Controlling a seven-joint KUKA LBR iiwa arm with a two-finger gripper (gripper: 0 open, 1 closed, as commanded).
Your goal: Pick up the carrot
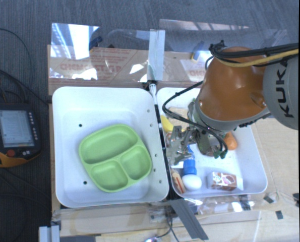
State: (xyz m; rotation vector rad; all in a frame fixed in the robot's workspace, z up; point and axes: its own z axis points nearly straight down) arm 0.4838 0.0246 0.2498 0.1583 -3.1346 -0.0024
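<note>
Right bin (255,178), front: white egg (192,182), brown packet (224,181). Left bin (64,150): green divided plate (115,157). Gripper (182,142) low at right bin's left side; finger state cannot tell. Carrot (231,141) partly hidden under wrist, mid-bin.

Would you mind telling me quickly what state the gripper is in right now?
Gripper: low in the right bin among the items; whether it holds anything cannot be told. The carrot lies beside the arm.

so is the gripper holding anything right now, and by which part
Cannot be told: the gripper hangs low among the right bin's clutter, and nothing shows clearly between its tips.
</note>
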